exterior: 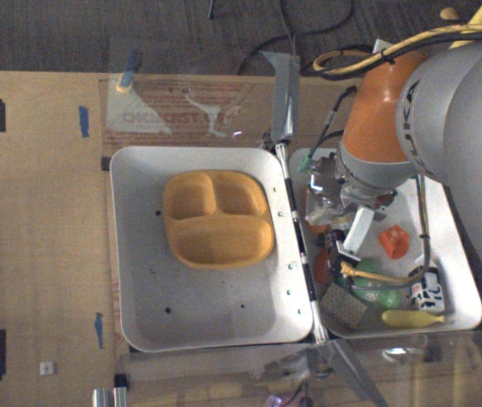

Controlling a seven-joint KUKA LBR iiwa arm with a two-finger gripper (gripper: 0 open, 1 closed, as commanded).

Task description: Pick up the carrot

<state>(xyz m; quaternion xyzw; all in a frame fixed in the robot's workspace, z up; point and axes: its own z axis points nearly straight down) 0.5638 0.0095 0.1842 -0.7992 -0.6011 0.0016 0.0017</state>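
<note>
We're over the right-hand bin (469,303) now, the grey arm (452,117) with its orange band bent down from the upper right of the frame, and the end effector (355,227) sits low among the clutter at the bin's left side. Whether it's released or clenched, we cannot tell; the wrist blocks our look at it.

Where's the carrot? Our best candidate is the small orange piece (395,242) just right of the end effector, near the bin's middle, lying apart from it and not held. It's small and a bit blurred, so we name it with caution.

To do this well, we'd judge the arm needs to shift right, centre over that orange piece, and come down clean, because neighbours crowd in below: a green item (378,295), a yellow banana-like piece (412,318) along the lower edge, a grey mesh-looking pad (343,305), and a black-and-white patterned thing (428,294).

In the left bin (130,253), centre frame, we see an orange divided tray (218,219) with three compartments, sitting on the wooden desk (37,253) side.
</note>
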